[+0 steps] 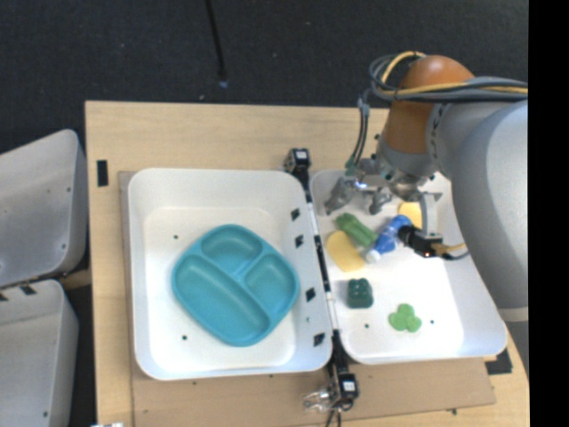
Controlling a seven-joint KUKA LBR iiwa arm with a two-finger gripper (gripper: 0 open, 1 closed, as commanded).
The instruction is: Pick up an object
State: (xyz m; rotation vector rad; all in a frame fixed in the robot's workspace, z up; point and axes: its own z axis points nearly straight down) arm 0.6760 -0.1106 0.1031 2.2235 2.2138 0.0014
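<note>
Air is all I see between the two sides of my end effector (356, 205): it stands open and grips nothing. It hangs over the far end of the right bin (462, 320), close to that bin's left wall, with my orange band and grey arm reaching in behind it from the right. One finger points down and to the left, the other down and to the right. Just below the gap between them lies a green tube (356, 230), slanted, and I cannot tell whether either fingertip touches it. A blue bottle (389, 237) with a pale cap lies just right of the tube, slanted the other way, with its cap end near the tube's lower end. A yellow disc (345, 252) sits against the tube's near side. A second yellow piece (411, 213) shows beyond the bottle, partly hidden by my wrist. Nearer the camera in the same bin, a dark green block (358, 294) rests apart from the disc, and a small light green piece (404, 318) lies to its right. The left bin (151, 350) holds a teal divided plate (233, 283). Both bins rest side by side on the tabletop (178, 132).
</note>
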